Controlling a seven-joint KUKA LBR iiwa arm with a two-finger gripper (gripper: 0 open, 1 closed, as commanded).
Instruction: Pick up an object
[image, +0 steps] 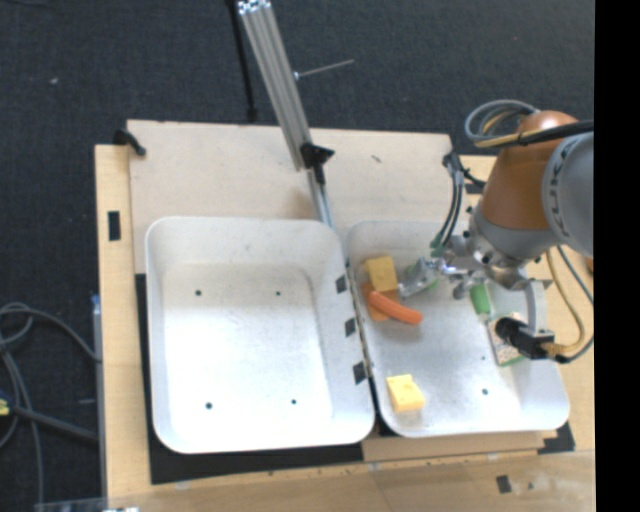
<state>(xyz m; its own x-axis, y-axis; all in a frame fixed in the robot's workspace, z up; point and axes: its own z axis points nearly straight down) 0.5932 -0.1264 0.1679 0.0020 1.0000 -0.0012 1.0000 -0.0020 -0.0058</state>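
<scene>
In the right bin (450, 415), a yellow block (380, 272) lies near the left wall, with an orange carrot-shaped piece (394, 309) just in front of it. A second yellow block (405, 393) rests near the bin's front left. A small green object (481, 298) lies under the arm's wrist, partly hidden. My gripper (419, 281) hangs low over the bin, just right of the first yellow block and above the carrot's right end. Nothing can be seen held in it.
The left bin (160, 240) stands beside the right one, with a shared divider between them. A slanted metal post (285, 90) rises behind the bins. Cables and a black connector (528, 340) hang off the wrist over the right bin's right side.
</scene>
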